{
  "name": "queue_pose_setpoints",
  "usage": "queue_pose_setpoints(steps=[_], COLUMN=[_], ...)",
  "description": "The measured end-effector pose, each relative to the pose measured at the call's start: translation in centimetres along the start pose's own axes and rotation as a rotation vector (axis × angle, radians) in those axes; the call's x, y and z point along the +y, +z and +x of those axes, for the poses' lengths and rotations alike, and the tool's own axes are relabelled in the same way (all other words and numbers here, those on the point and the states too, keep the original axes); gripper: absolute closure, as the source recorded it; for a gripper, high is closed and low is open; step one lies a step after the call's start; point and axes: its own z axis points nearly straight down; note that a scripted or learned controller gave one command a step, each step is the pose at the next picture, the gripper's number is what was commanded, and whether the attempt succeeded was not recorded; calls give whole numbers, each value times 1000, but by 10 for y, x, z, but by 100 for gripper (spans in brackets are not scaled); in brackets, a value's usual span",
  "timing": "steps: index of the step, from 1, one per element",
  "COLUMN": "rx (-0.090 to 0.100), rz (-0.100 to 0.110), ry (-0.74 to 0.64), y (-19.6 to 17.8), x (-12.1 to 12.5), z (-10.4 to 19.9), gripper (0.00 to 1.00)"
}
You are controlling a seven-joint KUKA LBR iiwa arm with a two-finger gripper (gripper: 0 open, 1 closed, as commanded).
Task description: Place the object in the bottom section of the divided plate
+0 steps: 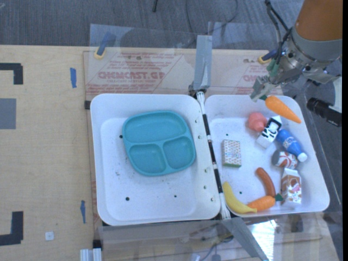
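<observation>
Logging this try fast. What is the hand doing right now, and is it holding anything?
Hand: above the right bin's far edge, beside the large carrot; open or shut cannot be told, and no object shows in its grip.

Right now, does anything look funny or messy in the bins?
Nothing looks spilled or broken. The toy food lies jumbled in the right bin, and the blue plate sits a bit crooked in the left bin.

Wooden bench [43, 145], two white bins [109, 200]
</observation>
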Motion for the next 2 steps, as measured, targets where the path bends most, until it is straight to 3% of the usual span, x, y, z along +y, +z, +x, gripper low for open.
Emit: queue_pose_setpoints(steps=[1, 2], rx=[4, 4], rz=[3, 3], ry=[-256, -427], y=[61, 118], x=[47, 91], z=[64, 146], gripper=[100, 100])
